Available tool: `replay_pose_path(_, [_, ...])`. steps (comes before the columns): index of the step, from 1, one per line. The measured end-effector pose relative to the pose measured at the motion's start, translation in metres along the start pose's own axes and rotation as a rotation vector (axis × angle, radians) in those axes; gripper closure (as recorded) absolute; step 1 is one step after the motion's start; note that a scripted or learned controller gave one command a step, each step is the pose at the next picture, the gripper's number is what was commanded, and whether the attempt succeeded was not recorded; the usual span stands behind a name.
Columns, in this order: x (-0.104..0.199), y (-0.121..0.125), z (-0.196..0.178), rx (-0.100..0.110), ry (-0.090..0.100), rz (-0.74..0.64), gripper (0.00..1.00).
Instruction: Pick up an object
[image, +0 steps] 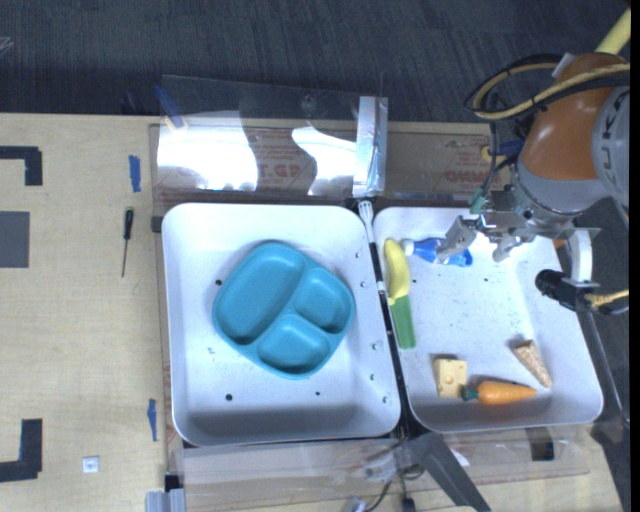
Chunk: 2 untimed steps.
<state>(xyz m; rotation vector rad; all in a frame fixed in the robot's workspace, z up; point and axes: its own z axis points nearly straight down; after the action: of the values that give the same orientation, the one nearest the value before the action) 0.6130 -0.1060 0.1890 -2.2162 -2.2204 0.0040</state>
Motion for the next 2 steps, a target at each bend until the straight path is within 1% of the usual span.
replay_pose_path(1, [0.0,0.0,0.0,0.0,0.0,0.0,0.0])
replay_pose_path(2, [-0.082,-0.045,0.049,0.004,-0.002,-0.079,0.0])
